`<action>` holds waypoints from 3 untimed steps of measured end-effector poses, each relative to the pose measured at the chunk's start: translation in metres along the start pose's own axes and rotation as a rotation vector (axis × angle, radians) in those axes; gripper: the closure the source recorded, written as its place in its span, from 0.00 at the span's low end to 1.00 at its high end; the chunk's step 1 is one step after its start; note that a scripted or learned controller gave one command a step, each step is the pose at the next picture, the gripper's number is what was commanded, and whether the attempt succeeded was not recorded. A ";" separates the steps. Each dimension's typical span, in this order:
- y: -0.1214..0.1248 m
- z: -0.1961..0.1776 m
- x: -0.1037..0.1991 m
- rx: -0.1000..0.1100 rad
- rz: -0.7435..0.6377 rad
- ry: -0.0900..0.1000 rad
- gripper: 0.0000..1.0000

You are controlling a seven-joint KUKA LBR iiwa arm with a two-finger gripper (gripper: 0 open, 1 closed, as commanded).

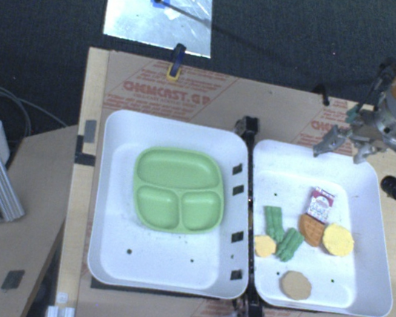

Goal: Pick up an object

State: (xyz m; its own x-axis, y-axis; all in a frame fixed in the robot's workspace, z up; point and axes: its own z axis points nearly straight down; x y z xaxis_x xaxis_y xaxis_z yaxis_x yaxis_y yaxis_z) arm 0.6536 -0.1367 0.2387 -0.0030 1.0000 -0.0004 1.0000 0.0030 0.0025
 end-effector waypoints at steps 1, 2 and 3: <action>-0.089 0.152 0.008 0.008 0.005 0.002 0.00; -0.172 0.146 -0.018 0.007 0.008 0.001 0.00; -0.117 0.151 0.023 -0.001 -0.003 0.000 0.00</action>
State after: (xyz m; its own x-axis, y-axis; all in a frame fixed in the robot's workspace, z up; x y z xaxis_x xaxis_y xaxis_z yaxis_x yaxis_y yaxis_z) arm 0.5370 -0.1141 0.0875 -0.0058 1.0000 -0.0005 1.0000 0.0058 0.0037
